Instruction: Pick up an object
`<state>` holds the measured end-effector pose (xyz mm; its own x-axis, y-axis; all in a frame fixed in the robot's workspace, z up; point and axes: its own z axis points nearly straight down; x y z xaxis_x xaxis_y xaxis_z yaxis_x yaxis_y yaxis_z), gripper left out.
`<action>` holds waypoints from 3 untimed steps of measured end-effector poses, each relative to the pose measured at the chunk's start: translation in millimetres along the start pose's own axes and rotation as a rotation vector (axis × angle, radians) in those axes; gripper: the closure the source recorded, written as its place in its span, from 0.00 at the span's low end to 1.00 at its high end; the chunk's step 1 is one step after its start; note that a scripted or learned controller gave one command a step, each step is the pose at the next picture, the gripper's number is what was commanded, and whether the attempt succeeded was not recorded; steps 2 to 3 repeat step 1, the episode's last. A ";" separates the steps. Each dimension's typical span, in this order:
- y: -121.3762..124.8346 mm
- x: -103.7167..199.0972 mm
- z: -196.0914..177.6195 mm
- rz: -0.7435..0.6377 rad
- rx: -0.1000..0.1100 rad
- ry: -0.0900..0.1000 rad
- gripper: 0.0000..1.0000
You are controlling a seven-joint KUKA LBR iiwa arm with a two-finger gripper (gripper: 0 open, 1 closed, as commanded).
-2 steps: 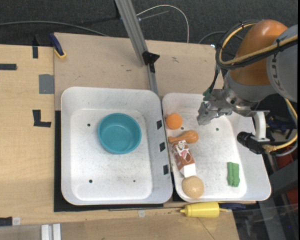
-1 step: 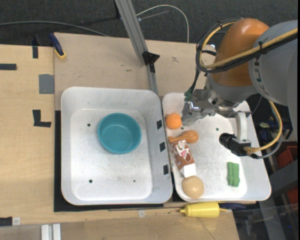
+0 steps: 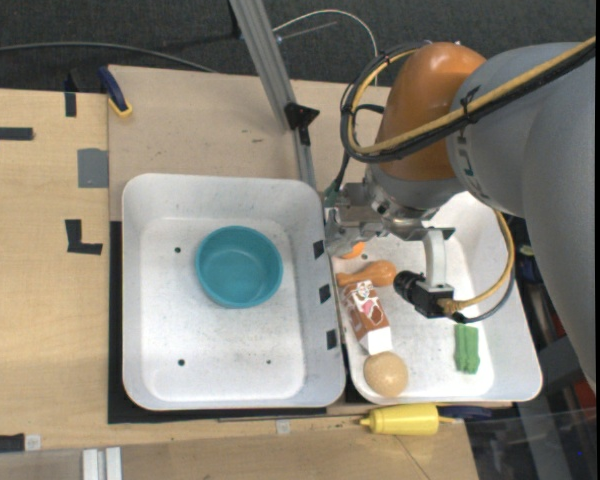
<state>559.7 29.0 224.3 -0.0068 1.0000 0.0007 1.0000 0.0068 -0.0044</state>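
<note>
Orange carrot-like piece lies just below the arm's wrist.

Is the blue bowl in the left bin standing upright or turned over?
Upright. The blue bowl shows its open mouth and inner floor to the camera, sitting in the left bin. Nothing is visible inside it.

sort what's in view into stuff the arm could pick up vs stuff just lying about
Could be picked:
teal bowl
orange item
brown packet
tan ball
green piece

Lying about:
yellow bottle on the bench
blue clamp
</note>
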 end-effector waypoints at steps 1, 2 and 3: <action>-8.3 46.9 -1.2 0.000 0.000 0.000 1.00; -8.3 46.9 -1.2 0.000 0.000 0.000 1.00; -8.3 46.9 -1.2 0.000 0.000 0.000 1.00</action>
